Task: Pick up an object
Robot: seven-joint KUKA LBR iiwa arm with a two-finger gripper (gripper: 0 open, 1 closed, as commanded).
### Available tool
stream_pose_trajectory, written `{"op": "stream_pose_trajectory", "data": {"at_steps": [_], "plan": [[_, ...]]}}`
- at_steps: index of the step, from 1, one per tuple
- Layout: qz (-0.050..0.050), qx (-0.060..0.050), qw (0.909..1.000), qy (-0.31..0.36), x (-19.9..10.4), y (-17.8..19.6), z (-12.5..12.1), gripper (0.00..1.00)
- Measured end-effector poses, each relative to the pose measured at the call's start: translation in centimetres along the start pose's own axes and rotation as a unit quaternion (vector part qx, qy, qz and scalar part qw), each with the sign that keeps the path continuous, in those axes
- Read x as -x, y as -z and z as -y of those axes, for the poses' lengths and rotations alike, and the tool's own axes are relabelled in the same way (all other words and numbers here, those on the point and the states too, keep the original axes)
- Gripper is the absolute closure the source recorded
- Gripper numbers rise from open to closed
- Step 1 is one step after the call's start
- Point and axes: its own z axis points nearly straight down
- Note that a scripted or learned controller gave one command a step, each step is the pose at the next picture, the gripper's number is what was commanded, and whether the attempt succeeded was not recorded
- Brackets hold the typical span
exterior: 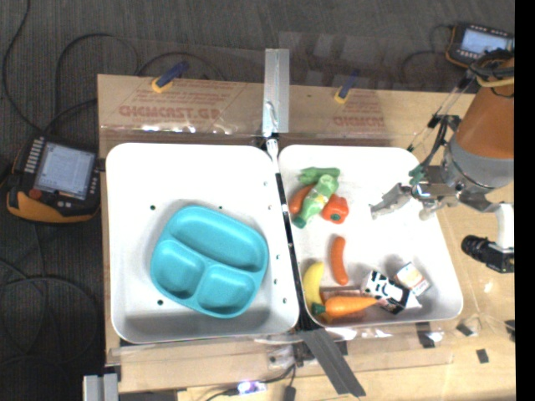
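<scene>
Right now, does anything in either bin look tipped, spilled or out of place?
Nothing stands out. The blue divided tray sits a bit askew in the left bin; the toy food lies loose in the right bin, crowded at its near edge around the carrot.

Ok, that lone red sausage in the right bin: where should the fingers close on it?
Grip the red sausage at its middle, coming straight down, fingers closing across its narrow width from left and right. It lies flat, lengthwise up-down in the view, with bare bin floor on both sides.

Single fixed overhead camera, slanted down — both bins [125, 224] framed
</scene>
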Motion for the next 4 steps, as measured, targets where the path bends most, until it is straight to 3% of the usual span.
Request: {"op": "stream_pose_trajectory", "data": {"at_steps": [1,2,3,4], "plan": [[0.001,0.000,0.9996,0.028,-1.4,-4.9,-3.4,0.00],[0.000,-0.001,0.9970,0.078,-6.0,-11.7,2.5,0.00],[0.002,0.008,0.9901,0.140,-0.5,-12.7,5.4,0.00],[0.004,0.007,0.9668,0.256,-5.4,-12.7,-2.3,0.00]]}}
